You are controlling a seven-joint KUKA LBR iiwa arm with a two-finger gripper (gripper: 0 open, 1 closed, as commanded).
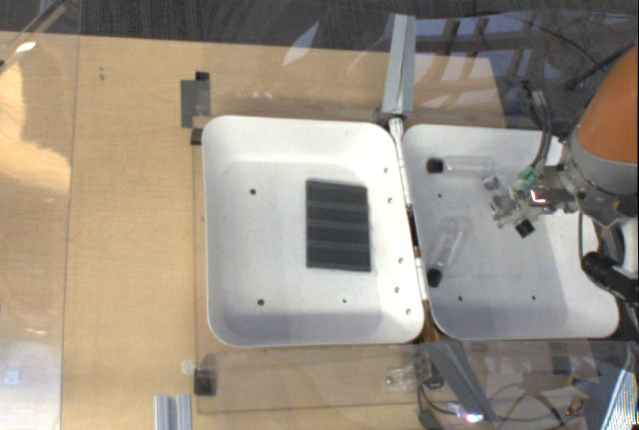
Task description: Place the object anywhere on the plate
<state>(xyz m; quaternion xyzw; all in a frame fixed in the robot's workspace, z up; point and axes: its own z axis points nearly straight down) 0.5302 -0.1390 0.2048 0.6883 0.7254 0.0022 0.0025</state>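
The plate (pixel 337 224) is a dark ridged rectangle lying flat in the middle of the left bin (pixel 240 308). Two clear tubes with black caps lie in the right bin (pixel 559 318). One tube (pixel 457 164) lies near the bin's far left corner, with its cap toward the left. The other tube (pixel 445 250) lies tilted near the left wall, its cap at the near end. My gripper (pixel 512 206) hangs over the middle of the right bin, to the right of both tubes and apart from them. I see nothing held in it.
A metal divider post (pixel 399 64) stands behind the gap between the bins. Small black clamps (pixel 198 99) sit at the left bin's far left corner. Cables trail at the back right and along the front edge.
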